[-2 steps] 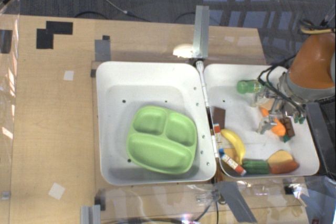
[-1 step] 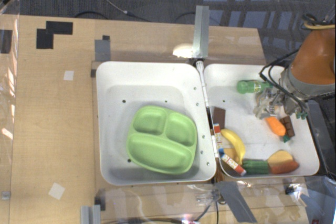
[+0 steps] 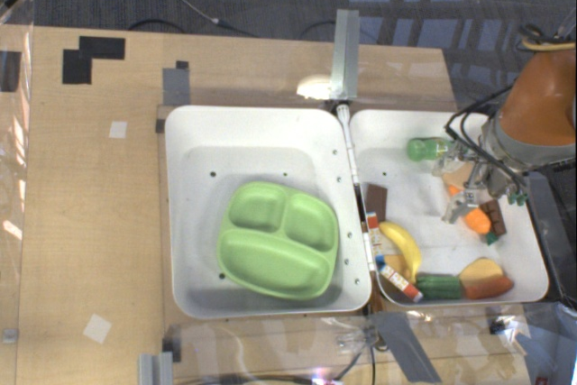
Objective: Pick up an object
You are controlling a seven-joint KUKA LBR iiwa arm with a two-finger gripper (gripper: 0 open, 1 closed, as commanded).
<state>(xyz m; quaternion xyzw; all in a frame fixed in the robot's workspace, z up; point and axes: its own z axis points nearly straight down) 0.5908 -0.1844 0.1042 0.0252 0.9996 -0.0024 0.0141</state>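
Note:
My gripper (image 3: 463, 201) hangs low over the right side of the right bin (image 3: 397, 140), below the arm's orange band (image 3: 541, 99). It is just above and left of a small orange object (image 3: 475, 220), which lies against a brown block (image 3: 494, 219). A green bottle (image 3: 424, 149) lies to the gripper's upper left. A yellow banana (image 3: 402, 248) is at the bin's lower middle. Along the front wall lie a dark green cucumber-like piece (image 3: 438, 286) and a tan and brown bread-like piece (image 3: 485, 279). Nothing shows as held.
A green divided plate (image 3: 279, 239) lies in the left bin (image 3: 194, 194). A dark brown bar (image 3: 374, 205) and a red, white and blue tube (image 3: 398, 278) lie by the right bin's left wall. A metal post (image 3: 345, 59) stands behind the divider.

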